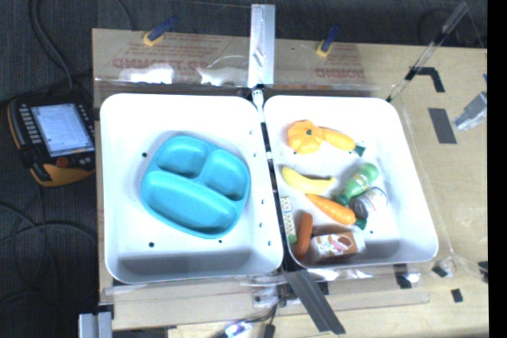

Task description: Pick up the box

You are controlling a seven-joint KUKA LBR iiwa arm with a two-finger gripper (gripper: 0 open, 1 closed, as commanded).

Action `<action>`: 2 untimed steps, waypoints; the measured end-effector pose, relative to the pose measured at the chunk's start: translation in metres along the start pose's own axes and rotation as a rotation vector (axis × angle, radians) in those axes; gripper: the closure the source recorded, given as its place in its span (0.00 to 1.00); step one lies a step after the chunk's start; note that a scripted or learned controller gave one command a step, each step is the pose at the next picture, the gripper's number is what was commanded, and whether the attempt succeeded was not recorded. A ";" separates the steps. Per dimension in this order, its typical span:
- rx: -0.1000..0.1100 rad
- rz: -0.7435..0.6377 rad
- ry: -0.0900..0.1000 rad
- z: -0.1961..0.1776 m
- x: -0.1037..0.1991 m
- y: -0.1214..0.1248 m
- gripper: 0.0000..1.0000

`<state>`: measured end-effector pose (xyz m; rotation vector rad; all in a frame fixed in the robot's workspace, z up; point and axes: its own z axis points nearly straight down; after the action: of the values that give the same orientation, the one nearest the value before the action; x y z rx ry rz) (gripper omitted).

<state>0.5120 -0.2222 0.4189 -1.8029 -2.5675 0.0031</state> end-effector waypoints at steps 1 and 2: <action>0.002 -0.004 0.001 -0.007 0.000 0.003 1.00; 0.004 -0.008 0.003 -0.015 0.000 0.006 1.00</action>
<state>0.5176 -0.2199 0.4335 -1.7902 -2.5711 0.0053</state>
